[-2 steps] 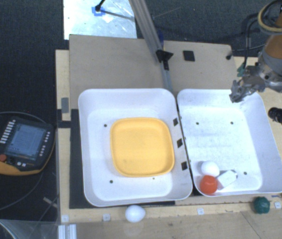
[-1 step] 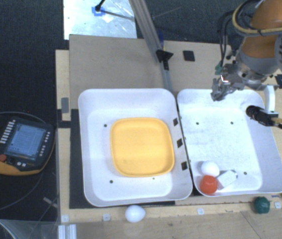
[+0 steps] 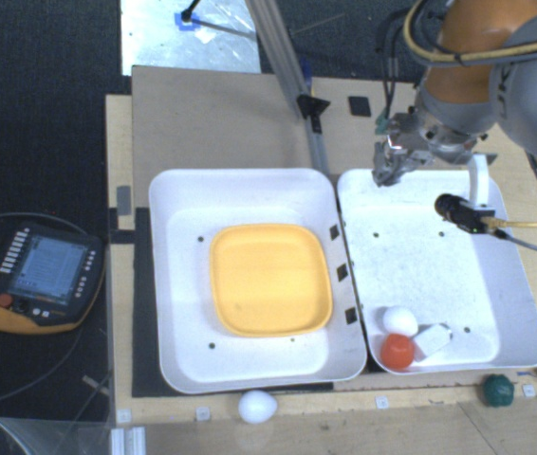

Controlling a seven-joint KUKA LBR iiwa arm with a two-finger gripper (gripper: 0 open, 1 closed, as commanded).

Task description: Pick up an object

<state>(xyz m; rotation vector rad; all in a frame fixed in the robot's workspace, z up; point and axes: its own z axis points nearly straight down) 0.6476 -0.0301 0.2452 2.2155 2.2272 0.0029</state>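
The arm [image 3: 525,74] is grey with a big orange band, yellow cables, and maybe a metal gripper [image 3: 389,171].

I can read no text, label or number anywhere; the screen of the teach pendant [image 3: 39,276] beside my bench is too blurred to read.

even bright light, soft shadows, slightly soft focus.
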